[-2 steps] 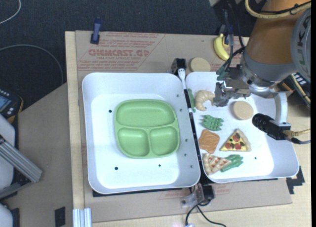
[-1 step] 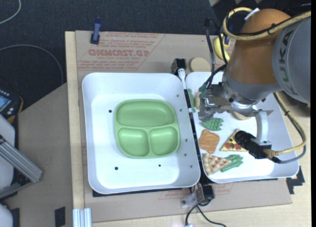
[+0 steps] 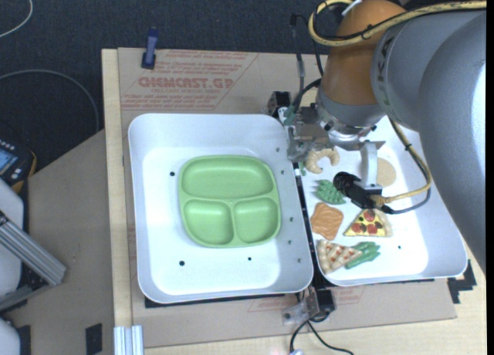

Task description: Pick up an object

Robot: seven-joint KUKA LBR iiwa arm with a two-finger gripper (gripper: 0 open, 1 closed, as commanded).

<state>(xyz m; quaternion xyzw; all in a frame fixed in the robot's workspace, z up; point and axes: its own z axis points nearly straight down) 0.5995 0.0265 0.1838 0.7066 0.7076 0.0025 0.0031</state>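
Bright, even overhead light, glare on the white bins [image 3: 147, 191], edges perhaps slightly soft.

arm [image 3: 432, 76] cut off at right — right bin's [image 3: 432, 257] far corner hidden.

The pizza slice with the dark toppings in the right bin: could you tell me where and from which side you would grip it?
I would come straight down on the pizza slice, probably closing across its narrower pointed half. It lies flat in the right bin, so no side approach is open. Its neighbours, the brown waffle-like piece and the green piece, lie close, so keep the fingers narrow.
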